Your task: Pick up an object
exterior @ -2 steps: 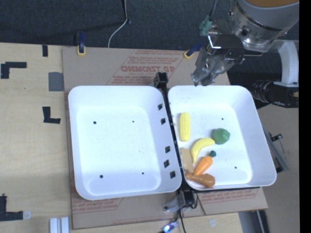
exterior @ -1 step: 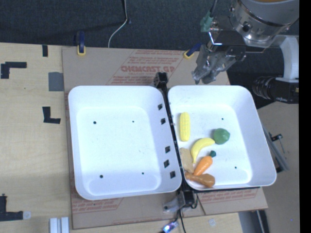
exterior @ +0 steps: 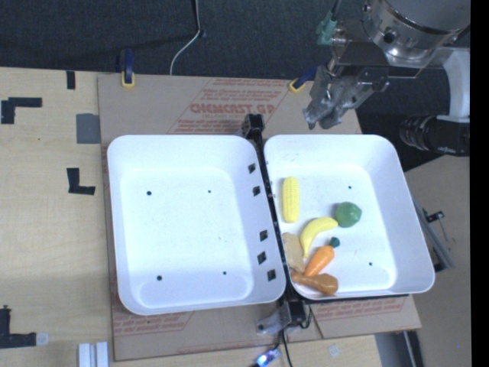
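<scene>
The arm comes in from the upper right, its broad grey wrist with an orange band at the top edge of view, angled down and leftward. Below the wrist a dark block carries the gripper, which hangs above the cardboard just beyond the far rim of the right bin, not over any toy. Its metal fingers point down and to the left; I cannot tell whether they are apart or together, and nothing shows between them.

The toys lie in the right bin, bunched toward its left and near side. The corn is a pale yellow, ridged, straight cob lying lengthwise close to the divider. The green ball is a rounded, matte lump, apart from the rest on the right. The banana is smooth, curved, bright yellow, between corn and carrot. The carrot is a tapering orange cone with a small green tip, leaning against the banana's lower end. A beige piece sits just left of it, and a brown, elongated piece lies at the near rim, touching the carrot.

Both bins are shallow, glossy white plastic with rounded corners, joined by a dark hinge strip. The left bin shows small dark dots on its floor. They rest on printed cardboard over a light wooden bench
</scene>
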`<state>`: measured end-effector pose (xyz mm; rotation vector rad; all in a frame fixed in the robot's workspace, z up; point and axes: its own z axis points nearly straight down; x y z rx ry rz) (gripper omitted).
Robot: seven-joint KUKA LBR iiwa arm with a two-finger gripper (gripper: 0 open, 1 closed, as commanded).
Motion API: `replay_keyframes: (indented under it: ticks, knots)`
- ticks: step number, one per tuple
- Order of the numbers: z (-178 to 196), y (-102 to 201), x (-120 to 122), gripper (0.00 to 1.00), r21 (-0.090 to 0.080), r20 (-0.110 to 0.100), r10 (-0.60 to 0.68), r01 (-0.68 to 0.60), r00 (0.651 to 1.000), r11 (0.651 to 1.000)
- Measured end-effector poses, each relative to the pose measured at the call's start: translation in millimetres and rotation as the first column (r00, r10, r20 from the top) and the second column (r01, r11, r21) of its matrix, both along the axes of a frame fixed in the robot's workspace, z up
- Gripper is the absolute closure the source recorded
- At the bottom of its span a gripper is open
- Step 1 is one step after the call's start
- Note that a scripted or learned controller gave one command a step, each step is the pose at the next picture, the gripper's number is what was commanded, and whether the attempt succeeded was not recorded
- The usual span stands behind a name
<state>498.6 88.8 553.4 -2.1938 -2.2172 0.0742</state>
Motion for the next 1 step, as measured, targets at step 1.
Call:
replay_keyframes:
  ticks: [1]
  knots:
    - [6.9,1.1,2.2,1.0,-0.003,-0.007,0.001,-0.001,1.0,1.0]
